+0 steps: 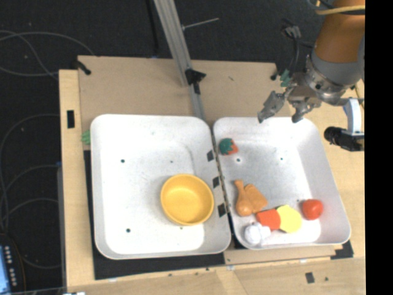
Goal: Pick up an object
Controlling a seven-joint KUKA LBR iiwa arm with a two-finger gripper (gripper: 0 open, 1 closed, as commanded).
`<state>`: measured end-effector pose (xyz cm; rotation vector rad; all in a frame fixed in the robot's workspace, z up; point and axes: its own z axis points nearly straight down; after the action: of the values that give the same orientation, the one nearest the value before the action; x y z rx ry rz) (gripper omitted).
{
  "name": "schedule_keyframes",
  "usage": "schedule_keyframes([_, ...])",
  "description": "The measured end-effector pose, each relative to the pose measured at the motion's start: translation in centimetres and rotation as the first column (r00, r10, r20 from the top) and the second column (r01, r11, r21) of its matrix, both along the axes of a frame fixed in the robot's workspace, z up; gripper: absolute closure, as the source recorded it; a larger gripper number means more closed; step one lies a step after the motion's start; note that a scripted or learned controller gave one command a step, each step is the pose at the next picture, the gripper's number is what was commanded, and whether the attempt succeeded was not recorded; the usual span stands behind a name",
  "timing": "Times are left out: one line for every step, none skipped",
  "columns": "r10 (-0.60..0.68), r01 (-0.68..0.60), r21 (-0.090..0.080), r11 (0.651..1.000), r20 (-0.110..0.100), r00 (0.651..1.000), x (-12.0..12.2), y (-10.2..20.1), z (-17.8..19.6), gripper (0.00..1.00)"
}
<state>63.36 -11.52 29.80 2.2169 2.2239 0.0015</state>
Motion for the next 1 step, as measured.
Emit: schedule_keyframes([0.0,0.0,0.0,1.0,0.0,1.0,0.0,0.0,0.0,0.0])
